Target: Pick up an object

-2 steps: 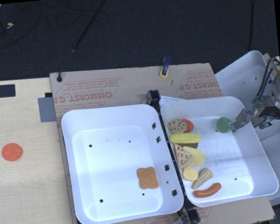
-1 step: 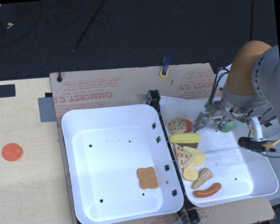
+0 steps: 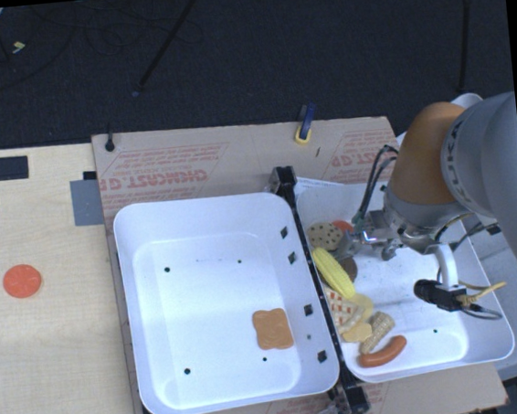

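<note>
Arm: grey with an orange band, largest in the frame, entering from the right and bending over the right bin.
End effector: low over the upper middle of the right bin; whether it is spread or pinched cannot be told.
Right bin: white, lower right; toy foods cluster along its left side.
Corn: yellow, lying slantwise just left of the end effector.
Sausage: red, at the bin's lower edge.
Left bin: white, centre of frame.
Toast: tan slice, lower right of the left bin.
Bench: pale wood, far left, bearing an orange disc.
</note>
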You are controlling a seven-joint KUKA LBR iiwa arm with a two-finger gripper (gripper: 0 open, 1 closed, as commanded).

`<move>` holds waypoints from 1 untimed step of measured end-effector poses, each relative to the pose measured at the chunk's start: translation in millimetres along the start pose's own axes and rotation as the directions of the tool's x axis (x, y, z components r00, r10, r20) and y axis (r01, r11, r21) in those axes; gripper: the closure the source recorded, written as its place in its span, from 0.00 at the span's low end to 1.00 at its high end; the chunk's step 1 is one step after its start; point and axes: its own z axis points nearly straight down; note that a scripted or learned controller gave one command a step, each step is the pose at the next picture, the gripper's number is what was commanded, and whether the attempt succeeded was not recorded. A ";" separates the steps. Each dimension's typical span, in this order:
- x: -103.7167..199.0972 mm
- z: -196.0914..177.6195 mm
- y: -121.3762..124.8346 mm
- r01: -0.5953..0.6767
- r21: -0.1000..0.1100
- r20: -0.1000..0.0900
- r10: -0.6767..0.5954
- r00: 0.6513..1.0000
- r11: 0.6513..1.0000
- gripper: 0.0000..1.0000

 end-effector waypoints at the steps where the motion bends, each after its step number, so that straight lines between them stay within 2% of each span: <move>1: 23.9 -0.7 32.4 0.000 -0.002 0.002 0.000 1.000 1.000 0.00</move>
